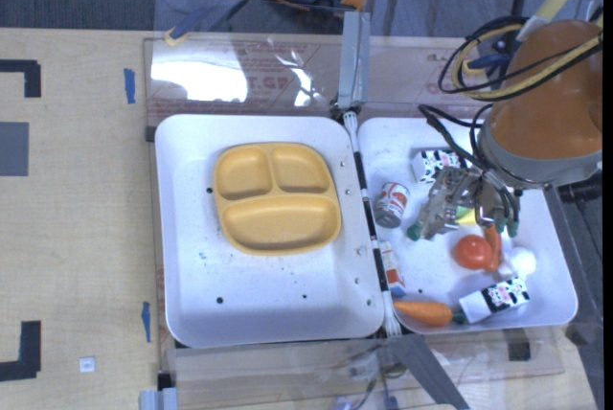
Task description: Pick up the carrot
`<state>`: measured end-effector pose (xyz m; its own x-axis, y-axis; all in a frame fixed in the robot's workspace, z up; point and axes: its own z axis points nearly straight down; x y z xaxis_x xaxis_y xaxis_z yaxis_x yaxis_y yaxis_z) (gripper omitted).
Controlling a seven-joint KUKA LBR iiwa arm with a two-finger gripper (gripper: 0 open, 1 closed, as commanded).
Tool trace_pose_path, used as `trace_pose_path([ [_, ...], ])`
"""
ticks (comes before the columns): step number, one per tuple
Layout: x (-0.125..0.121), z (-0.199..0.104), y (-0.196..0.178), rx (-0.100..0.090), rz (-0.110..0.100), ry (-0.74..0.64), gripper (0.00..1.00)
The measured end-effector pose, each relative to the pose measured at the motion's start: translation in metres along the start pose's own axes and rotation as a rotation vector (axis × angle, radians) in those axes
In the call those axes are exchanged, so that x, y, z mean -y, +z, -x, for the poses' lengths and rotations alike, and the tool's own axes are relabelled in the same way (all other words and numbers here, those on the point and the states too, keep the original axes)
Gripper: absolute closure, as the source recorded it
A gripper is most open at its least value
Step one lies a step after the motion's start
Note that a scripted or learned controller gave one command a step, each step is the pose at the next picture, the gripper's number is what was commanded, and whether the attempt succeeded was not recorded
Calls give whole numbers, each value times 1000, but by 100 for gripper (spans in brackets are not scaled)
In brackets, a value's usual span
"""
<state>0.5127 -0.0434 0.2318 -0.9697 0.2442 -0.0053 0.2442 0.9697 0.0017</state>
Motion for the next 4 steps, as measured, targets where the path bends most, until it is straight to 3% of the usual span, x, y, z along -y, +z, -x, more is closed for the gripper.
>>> trace_pose_path([
  [1, -34, 40, 14, 1, 2, -306, 100],
  [2, -83, 124, 31, 1, 2, -339, 100],
  [3, -70, 143, 48, 4, 3, -566, 100],
  [4, -126, 129, 47, 4, 4, -902, 100],
])
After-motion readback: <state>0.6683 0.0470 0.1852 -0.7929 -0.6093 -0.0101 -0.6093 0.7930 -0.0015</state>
